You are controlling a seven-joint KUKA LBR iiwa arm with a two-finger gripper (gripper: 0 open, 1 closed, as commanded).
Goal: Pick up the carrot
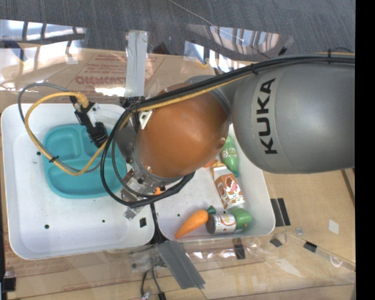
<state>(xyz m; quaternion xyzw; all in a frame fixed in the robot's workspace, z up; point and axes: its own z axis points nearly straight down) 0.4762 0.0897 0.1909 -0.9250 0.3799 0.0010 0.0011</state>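
The orange carrot [191,224] with a green top lies near the front edge of the right bin [262,192], tip pointing left. The arm's orange band [178,136] and grey body hang over the divide between the two bins, above and left of the carrot. The wrist end [140,186] points down at the left bin's right edge, and the arm's bulk hides the fingers.
A teal compartment tray [65,158] lies in the left bin [25,217]. Beside the carrot are a small can [225,222], a green item [242,217], a snack packet [229,190] and another green item [230,156]. Yellow and black cables [47,105] loop over the left bin.
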